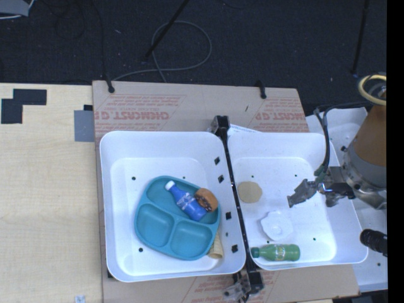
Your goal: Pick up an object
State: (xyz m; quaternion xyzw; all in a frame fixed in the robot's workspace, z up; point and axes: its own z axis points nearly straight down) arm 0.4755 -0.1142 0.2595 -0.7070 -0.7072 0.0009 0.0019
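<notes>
The right bin (290,147) holds a tan round disc (249,192), a white lid-like piece (276,225) and a green bottle (276,252) lying along its front wall. My gripper (300,194) hangs over the right part of this bin, pointing left, a little right of the disc and above the white piece. Nothing shows between its fingers. The arm's grey wrist (369,163) sits at the right edge.
The left bin (126,163) carries a blue divided plate (158,223) with a small blue bottle (184,201) and a brown doughnut-like item (206,199) on it. A black divider (228,194) runs between the bins. Cardboard (189,109) lies under both.
</notes>
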